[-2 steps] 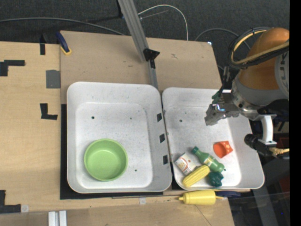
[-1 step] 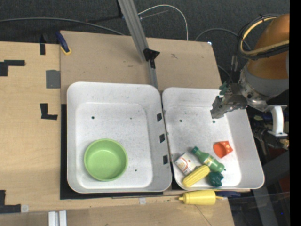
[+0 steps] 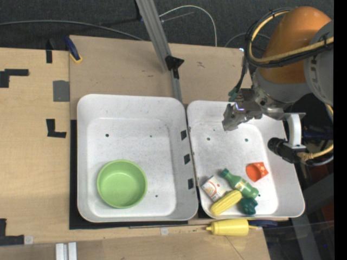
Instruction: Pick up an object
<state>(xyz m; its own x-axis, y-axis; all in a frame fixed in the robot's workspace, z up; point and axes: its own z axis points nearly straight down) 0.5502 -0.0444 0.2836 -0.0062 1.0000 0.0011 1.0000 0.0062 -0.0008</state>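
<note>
A gripper [image 3: 234, 118], fingers' state unclear, hovers upper right above a light, stiff, slippery-looking green bottle [image 3: 239, 183], best grasped mid-body.

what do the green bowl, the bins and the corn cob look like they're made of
Green bowl: probably plastic, uniform matte lime colour with a soft sheen on the rim.
Bins: likely thin moulded plastic, white, rounded corners, scuffed and speckled.
Corn cob: looks like toy plastic, solid glossy yellow; could be rubber.
</note>
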